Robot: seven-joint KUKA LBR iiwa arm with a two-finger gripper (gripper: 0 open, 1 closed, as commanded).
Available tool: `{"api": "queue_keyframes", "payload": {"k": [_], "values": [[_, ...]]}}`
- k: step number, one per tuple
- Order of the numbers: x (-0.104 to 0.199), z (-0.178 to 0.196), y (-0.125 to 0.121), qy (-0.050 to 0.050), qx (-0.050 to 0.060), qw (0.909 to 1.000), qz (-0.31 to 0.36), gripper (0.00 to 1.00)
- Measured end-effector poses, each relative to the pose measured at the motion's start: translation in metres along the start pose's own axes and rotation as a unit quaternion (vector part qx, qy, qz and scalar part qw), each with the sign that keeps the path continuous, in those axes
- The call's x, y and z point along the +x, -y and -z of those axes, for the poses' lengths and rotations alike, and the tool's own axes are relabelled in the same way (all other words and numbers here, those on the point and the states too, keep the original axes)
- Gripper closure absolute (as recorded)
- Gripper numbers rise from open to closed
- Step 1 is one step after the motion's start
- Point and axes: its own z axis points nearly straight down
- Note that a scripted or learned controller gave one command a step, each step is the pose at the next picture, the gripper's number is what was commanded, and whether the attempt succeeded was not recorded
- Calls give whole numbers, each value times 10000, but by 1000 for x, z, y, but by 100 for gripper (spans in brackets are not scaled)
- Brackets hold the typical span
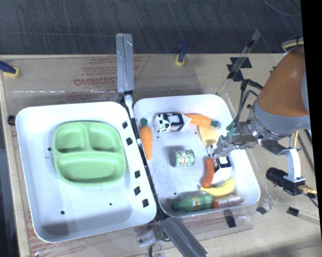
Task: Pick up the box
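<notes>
The box (pixel 169 122) is a small black-and-white carton lying near the back of the right bin (pixel 160 184). My gripper (pixel 221 148) hangs low over the right side of that bin, well to the right of the box and a little nearer the front. It sits above the top end of a red sausage (pixel 208 173) and just in front of a yellow wedge (pixel 209 133). The box lies apart from the gripper, with nothing touching it.
The right bin also holds a carrot (pixel 146 142) by its left wall, another carrot (pixel 199 118) beside the box, a green can (pixel 183 158), a banana (pixel 220 189) and a green bottle (pixel 194 203) along the front. A green divided plate (pixel 89 151) lies in the left bin (pixel 48 219).
</notes>
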Motion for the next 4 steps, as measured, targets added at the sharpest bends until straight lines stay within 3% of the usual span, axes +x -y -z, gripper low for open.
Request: {"api": "queue_keyframes", "payload": {"k": [1, 2, 4], "values": [[0, 10, -1, 1, 3, 10000, 29, 100], [21, 105, 12, 7, -26, 10000, 77, 100], [21, 126, 9, 18, -26, 9999, 147, 100]]}}
